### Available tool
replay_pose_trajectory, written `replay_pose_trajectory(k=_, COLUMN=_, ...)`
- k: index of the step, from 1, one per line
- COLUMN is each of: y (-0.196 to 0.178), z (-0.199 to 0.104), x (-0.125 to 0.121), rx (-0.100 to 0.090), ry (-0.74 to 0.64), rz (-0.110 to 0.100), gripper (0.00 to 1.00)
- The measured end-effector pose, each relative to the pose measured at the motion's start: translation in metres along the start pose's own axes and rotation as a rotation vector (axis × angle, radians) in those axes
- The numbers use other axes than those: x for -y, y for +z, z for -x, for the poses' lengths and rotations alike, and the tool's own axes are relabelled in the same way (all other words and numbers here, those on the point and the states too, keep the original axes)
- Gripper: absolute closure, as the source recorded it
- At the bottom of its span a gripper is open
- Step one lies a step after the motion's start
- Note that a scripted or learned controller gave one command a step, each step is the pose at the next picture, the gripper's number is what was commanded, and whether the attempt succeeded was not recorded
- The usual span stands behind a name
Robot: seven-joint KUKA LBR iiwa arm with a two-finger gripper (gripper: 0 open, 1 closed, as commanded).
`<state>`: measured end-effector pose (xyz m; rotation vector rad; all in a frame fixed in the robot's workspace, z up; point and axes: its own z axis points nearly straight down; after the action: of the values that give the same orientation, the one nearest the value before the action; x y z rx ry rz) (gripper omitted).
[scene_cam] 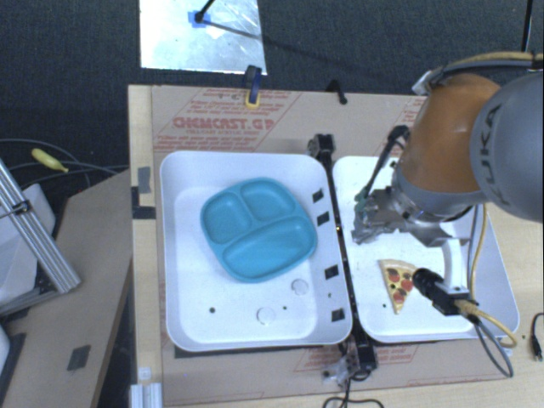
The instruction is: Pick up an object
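Blue plate: a light blue plate [257,229] with three compartments is seen lying flat in the left bin, slightly left of and above that bin's centre.
Left bin: a shallow white bin [180,313] is set on the bench; its bare floor shows a few small round marks near the lower edge, below the plate.
Divider: a row of small black clips is seen along the dark seam [337,236] where the two bins meet.
Gripper: the gripper [367,223] is placed low over the upper left part of the right bin, near the seam; it is seen as a grey metallic cluster under the wrist, and whether it is open or closed cannot be told, nor is anything seen held in it.
Pizza slice: a small toy pizza slice [397,281] with a tan crust and red dots is found lying on the floor of the right bin, just below and to the right of the gripper, apart from it.
Right bin: the second white bin [493,300] is largely covered by the arm.
Arm: the grey arm with its orange band [446,138] is seen reaching in from the right, with black and yellow cables trailing across the lower right of the bin.
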<state>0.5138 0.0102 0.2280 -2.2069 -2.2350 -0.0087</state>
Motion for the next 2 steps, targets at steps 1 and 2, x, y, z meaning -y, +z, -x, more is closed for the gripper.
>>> replay_pose_trajectory(k=1, y=-0.174, z=-0.058, x=0.016, rx=-0.002, ry=0.001, rz=0.017, gripper=1.00)
replay_pose_trajectory(k=2, y=-0.206, z=-0.094, x=0.025, rx=0.002, ry=0.005, rz=0.003, gripper=1.00)
